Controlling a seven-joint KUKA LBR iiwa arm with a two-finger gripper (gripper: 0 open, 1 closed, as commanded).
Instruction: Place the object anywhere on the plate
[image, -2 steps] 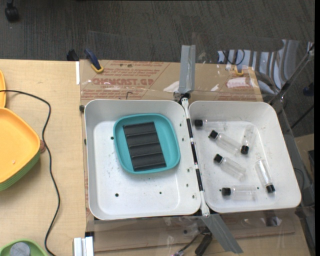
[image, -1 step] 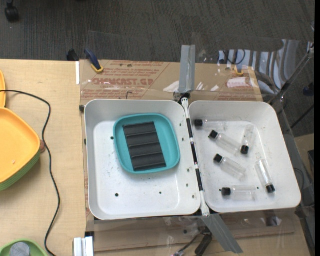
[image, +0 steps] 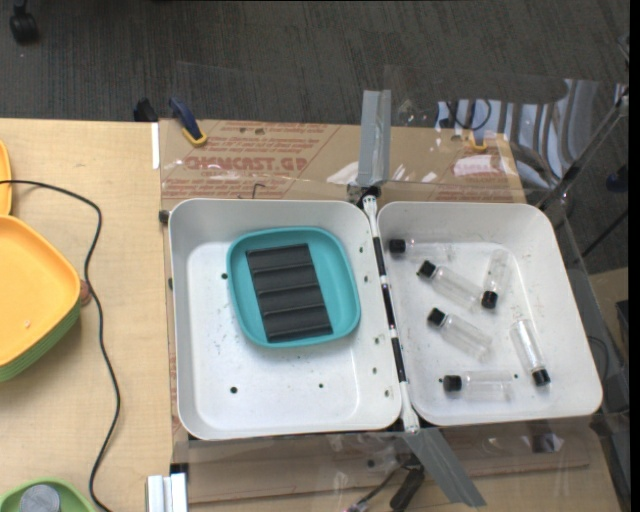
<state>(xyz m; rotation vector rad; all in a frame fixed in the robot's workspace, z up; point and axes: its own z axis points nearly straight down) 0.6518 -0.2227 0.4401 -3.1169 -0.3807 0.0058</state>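
**Red lettering on the cardboard sheet**

The only writing that showed stood on the flat brown cardboard sheet (image: 300, 155) lying behind the 2 shallow white plastic bins. Large red block letters ran across it, seen through a glare, and they appeared to read "CHEMCAST.GP", though the first few characters were too washed out to be certain. Finer red print lay in lines above and below that word, too small to be read. A small pale label (image: 478, 163) sat on the clear plastic panel behind the right bin, with marks that could not be made out.
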